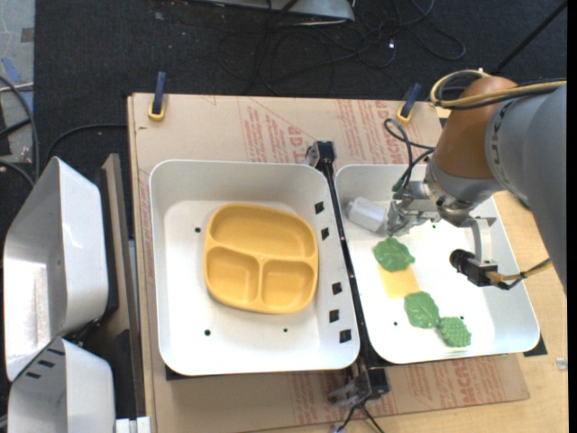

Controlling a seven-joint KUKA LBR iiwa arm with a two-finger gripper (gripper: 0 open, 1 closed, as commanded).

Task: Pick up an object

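My gripper [398, 219] hangs low over the upper part of the right bin [514, 327], under the orange wrist band. Just to its left lies a small pale grey object [365, 213]. Directly below it is a green leafy piece [393, 254], close to the gripper tip; I cannot tell whether they touch. A flat yellow piece [398, 281] lies under that one. Two more green pieces [421, 309] [454, 331] sit toward the bin's front.
The left bin [171, 332] holds a yellow divided plate [261, 257]. A black divider with clips [335, 242] runs between the bins. A black cable end [469, 264] hangs from the arm over the right bin.
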